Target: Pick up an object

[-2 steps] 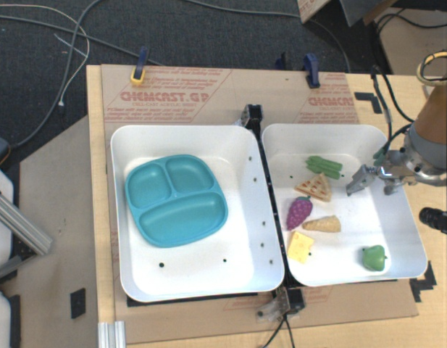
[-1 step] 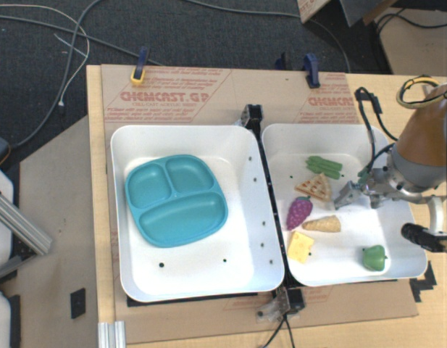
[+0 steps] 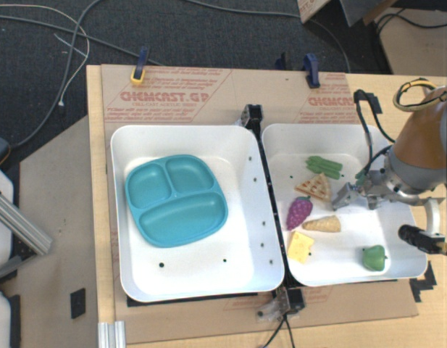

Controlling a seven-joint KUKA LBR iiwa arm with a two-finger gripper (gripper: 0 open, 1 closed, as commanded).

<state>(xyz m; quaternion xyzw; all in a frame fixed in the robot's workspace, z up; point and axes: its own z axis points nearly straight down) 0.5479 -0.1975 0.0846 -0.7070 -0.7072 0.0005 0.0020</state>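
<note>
Toy foods sit in right bin (image 3: 397, 270): green pepper (image 3: 374, 257), cheese wedge (image 3: 301, 247), grapes (image 3: 298, 211), cone (image 3: 322, 225). Hand (image 3: 351, 195) hovers beside cone, fingers apart, nothing between them. Teal divided plate (image 3: 177, 199) in left bin (image 3: 136, 267).

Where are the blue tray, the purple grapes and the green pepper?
blue tray (image 3: 177, 198), camera view, on the middle ridge between its compartments.
purple grapes (image 3: 299, 212), camera view, middle of the bunch.
green pepper (image 3: 374, 258), camera view, its body.

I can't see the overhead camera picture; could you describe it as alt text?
A grey robot arm's gripper hovers in the right white bin among toy foods: green pickle, waffle piece, purple grapes, cone, cheese, green pepper. The left bin holds a teal divided plate.
</note>
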